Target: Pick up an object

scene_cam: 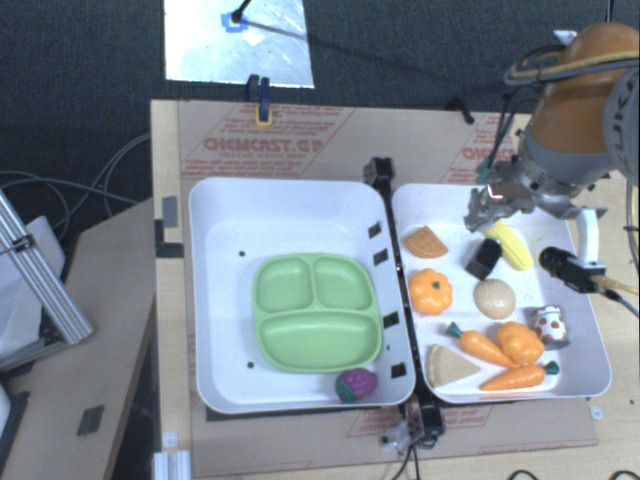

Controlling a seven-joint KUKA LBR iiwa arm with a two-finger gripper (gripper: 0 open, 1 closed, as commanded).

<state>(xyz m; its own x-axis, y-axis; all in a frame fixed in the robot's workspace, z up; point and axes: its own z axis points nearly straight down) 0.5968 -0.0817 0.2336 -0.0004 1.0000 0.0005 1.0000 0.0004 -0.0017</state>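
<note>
So your end effector (490,205) is hanging over the far end of the right bin (590,373), and honestly you can't tell from this angle how its tips are set or whether it's got anything, since the wrist blocks most of it. The closest pick looks like the yellow corn (512,246), sitting just below and a touch toward the arm side of the end effector, its long axis running diagonally away from it. A black block (486,257) lies right beside the corn, so I'd guess you need to line up across the corn's narrow width to avoid clipping that.
</note>
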